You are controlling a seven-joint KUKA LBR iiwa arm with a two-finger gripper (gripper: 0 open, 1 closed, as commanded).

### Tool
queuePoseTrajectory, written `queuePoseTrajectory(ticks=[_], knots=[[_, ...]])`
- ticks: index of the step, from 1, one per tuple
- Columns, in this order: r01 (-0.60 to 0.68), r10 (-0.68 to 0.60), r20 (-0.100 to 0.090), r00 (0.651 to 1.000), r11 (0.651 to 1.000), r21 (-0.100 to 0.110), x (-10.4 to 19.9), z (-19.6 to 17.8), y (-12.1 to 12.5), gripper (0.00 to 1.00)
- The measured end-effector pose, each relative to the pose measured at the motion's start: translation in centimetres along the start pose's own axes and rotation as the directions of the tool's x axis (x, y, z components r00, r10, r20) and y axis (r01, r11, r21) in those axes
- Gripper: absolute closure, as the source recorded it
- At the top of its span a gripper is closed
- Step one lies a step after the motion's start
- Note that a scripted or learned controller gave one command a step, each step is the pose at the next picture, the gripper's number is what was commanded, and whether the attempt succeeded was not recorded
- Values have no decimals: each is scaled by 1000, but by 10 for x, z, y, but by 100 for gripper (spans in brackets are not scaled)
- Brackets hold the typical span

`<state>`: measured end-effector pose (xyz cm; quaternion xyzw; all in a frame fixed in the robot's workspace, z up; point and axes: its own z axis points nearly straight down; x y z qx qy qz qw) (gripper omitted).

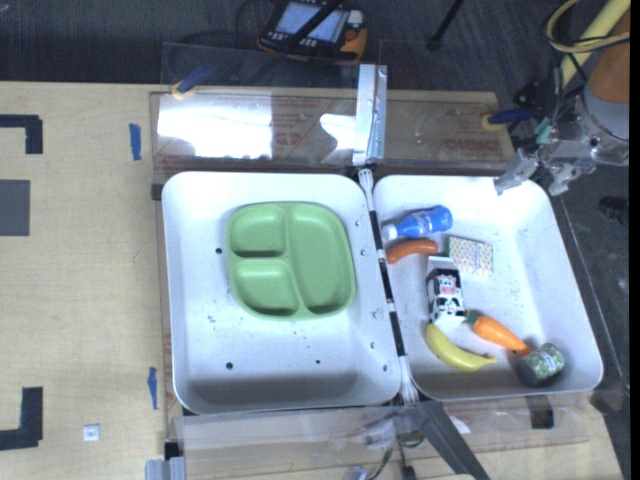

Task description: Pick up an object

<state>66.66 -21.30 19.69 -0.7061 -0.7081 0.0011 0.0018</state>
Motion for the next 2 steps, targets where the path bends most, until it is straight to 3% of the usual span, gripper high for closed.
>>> queuePoseTrajectory(ticks=[1,2], knots=[[-112,112,0,994,994,1,24,9,1,0],[-73,73,1,997,997,-4,76,99,-42,0]])
